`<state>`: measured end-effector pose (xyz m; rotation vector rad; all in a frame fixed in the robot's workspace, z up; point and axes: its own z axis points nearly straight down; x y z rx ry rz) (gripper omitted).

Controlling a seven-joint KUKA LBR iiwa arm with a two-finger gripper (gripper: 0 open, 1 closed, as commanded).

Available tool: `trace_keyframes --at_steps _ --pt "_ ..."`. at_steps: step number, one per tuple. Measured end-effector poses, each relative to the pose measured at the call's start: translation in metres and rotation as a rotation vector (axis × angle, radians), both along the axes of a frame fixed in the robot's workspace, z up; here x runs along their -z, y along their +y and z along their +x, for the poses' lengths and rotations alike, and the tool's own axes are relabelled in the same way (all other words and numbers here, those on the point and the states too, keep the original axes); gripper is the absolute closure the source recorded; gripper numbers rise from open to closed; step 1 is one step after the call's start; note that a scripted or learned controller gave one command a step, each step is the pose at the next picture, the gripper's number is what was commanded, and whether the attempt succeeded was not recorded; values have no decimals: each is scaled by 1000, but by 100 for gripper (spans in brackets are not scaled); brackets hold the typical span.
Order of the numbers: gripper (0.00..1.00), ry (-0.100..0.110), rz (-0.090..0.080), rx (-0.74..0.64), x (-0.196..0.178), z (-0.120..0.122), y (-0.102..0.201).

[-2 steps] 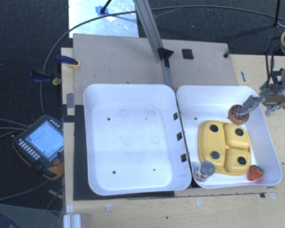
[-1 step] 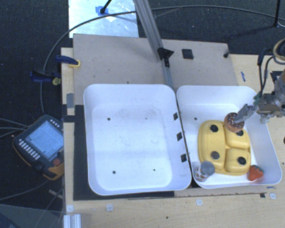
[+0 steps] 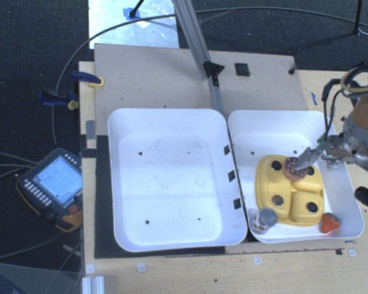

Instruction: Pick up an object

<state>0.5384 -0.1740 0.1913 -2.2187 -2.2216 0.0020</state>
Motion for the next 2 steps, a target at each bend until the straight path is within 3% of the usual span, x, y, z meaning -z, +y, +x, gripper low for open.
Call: trace_keyframes --at_steps 1,2 --pt "0 1 0 0 53 -4 -10" --pt "100 -7 -2 -2 39 -2 -10"
